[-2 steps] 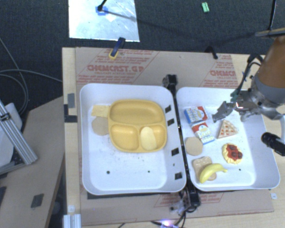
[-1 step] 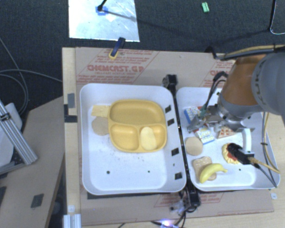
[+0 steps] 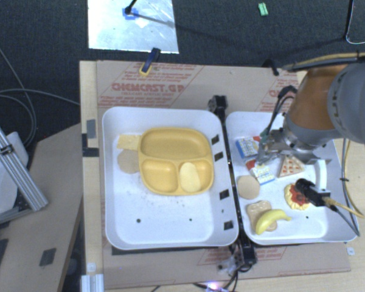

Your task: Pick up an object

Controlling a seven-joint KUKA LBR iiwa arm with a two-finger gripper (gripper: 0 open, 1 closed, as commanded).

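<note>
Camera view. Your arm (image 3: 328, 102) reaches in from the right over the right bin (image 3: 334, 227), with the gripper (image 3: 266, 154) low over the bin's far-left quarter. Whether it is released or clenched cannot be told from here, and nothing is seen between its tips.

In my judgement you are at the descent-to-grasp step; nothing is lifted yet. The likeliest targets are the small blue-and-white packet (image 3: 247, 146) just left of the gripper and the second packet (image 3: 263, 174) just below it; the pizza slice (image 3: 290, 166) lies close on the right. The next move calls for settling on one item and closing on it alone.

Edges and room: the gripper works near the divider wall where the two bins meet, so leftward margin is slight. The near half of the right bin is crowded: round cookie (image 3: 248, 187), banana (image 3: 272, 219), red-and-yellow toy food (image 3: 298, 198). The left bin (image 3: 164, 230) holds a yellow divided tray (image 3: 170, 157); its near half offers open floor.
</note>
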